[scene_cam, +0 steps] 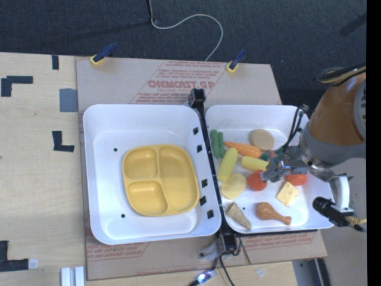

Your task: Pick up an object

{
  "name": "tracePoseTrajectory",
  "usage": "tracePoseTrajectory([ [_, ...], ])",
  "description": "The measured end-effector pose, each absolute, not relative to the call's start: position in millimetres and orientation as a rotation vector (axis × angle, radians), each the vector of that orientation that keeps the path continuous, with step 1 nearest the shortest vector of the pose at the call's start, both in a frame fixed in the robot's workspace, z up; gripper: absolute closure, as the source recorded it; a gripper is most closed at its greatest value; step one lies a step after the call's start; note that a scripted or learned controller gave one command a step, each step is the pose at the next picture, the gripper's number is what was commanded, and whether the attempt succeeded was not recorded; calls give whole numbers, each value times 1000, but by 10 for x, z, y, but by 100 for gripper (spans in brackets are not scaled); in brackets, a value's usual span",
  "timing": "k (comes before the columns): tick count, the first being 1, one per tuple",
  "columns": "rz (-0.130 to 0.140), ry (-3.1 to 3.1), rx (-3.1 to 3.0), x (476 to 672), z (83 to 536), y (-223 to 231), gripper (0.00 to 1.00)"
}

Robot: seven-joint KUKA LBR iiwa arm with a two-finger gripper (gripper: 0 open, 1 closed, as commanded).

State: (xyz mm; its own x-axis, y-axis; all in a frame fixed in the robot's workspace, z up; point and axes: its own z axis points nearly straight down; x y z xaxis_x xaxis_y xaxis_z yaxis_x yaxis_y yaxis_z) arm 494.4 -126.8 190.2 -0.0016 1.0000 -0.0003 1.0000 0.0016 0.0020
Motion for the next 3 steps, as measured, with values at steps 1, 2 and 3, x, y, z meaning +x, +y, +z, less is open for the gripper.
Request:
tracePoseTrajectory([
  [1, 1, 2222, 2219, 4949, 2261, -1263, 100],
  [2, 0, 2229, 2216, 5326, 2173, -963, 100],
  [3, 2, 2226, 2216, 5762, 2231, -800, 100],
])
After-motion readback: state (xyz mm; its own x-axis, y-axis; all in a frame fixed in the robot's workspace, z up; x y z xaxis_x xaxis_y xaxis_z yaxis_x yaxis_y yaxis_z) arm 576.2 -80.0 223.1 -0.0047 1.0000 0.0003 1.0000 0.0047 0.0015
